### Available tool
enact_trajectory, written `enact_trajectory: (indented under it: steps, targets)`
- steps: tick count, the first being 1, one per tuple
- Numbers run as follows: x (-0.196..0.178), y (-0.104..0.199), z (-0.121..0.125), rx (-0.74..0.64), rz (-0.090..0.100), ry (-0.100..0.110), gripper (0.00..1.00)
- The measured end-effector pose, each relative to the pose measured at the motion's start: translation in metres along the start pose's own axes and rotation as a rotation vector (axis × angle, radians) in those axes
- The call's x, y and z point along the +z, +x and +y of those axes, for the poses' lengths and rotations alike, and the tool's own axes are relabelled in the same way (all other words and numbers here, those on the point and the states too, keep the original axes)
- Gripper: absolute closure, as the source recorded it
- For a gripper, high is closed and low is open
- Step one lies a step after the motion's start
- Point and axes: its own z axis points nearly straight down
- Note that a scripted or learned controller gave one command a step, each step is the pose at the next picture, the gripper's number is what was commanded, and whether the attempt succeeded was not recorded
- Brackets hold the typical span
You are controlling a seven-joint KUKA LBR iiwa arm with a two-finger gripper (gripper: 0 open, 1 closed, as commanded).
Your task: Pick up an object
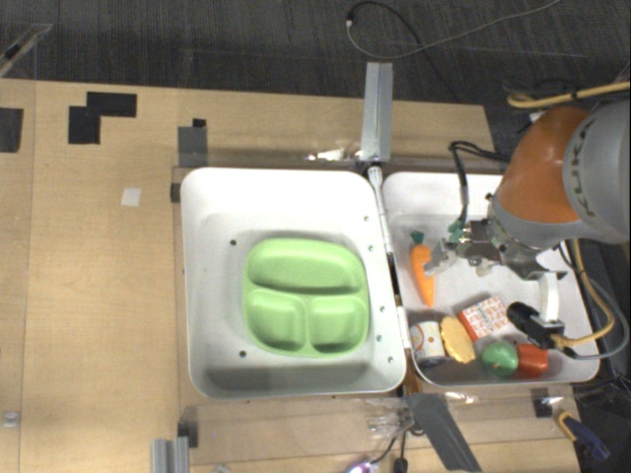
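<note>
Hand (455, 251) hovers in the right bin (434, 187), just right of the carrot (423, 272); finger state cannot be determined.

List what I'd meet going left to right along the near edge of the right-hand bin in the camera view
Small round tin → yellow piece → green ball → red piece.

Green tray (304, 294) matt plastic, seemingly; bench (89, 294) wood.
</note>
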Motion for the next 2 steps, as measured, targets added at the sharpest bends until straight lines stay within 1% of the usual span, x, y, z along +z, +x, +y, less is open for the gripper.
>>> enact_trajectory:
  steps: [1, 2]
  targets:
    - [0.037, 0.002, 0.046, -0.16, -0.001, -0.009, 0.0]
    - [0.025, 0.004, 0.049, -0.162, 0.001, -0.016, 1.0]
